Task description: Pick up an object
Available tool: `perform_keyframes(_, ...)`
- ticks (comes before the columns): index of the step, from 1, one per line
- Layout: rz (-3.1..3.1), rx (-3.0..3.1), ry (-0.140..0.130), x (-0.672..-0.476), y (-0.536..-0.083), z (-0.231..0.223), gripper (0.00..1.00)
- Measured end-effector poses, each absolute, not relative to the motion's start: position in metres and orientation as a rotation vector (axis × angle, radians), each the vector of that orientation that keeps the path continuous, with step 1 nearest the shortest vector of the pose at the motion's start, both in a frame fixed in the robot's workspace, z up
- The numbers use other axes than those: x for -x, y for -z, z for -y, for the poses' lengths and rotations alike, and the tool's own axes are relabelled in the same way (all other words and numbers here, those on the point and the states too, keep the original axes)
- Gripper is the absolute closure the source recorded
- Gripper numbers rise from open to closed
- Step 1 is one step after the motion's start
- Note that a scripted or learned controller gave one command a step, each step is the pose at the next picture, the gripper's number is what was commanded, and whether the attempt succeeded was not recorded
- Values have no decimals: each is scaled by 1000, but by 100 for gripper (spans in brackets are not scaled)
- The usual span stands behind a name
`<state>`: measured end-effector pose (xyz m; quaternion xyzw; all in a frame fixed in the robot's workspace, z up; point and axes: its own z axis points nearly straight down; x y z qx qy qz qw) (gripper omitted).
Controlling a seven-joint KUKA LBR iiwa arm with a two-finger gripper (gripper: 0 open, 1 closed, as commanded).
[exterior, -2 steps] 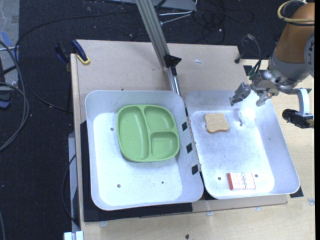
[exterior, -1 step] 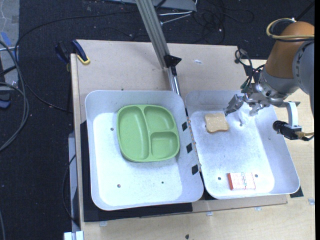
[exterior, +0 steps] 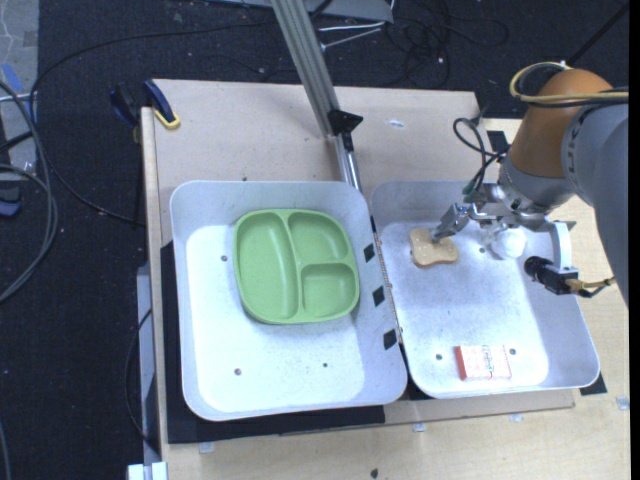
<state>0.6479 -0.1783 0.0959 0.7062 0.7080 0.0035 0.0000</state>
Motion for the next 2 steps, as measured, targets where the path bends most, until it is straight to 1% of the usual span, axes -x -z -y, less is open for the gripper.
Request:
perform_keyframes(1,-2221,-2213,-12,-649,-110,180,100)
perform_keyframes(2,-2219,-2213,-5,-656,-165,189,100)
